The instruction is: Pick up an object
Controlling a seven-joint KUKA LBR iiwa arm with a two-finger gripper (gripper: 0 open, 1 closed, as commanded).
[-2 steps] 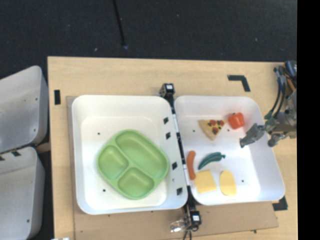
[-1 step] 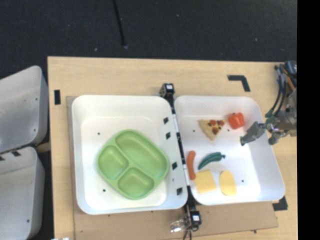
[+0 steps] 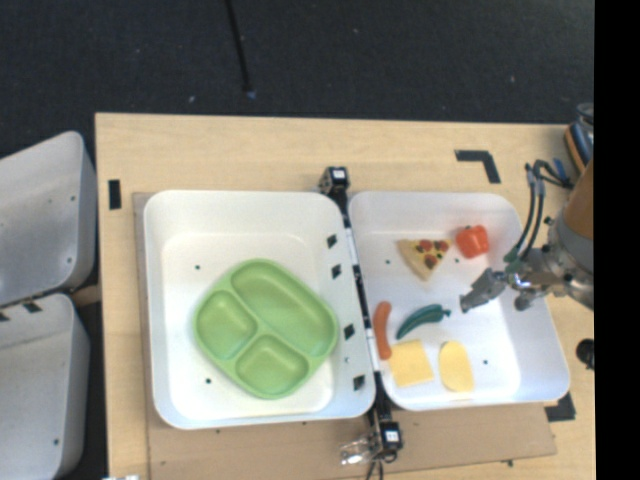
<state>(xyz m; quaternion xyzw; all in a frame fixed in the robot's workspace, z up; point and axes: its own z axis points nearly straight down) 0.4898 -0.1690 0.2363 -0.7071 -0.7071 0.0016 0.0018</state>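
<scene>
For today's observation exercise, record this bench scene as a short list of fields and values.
left bin: green divided plate
right bin: pizza slice, red pepper, green chili, sausage, cheese block, yellow oval piece
gripper: over right bin, beside green chili, holding nothing visible

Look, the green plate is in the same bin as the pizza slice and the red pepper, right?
Not quite. The green plate lies in the left bin, alone. The pizza slice and the red pepper are in the right bin, as the camera view shows.
</scene>
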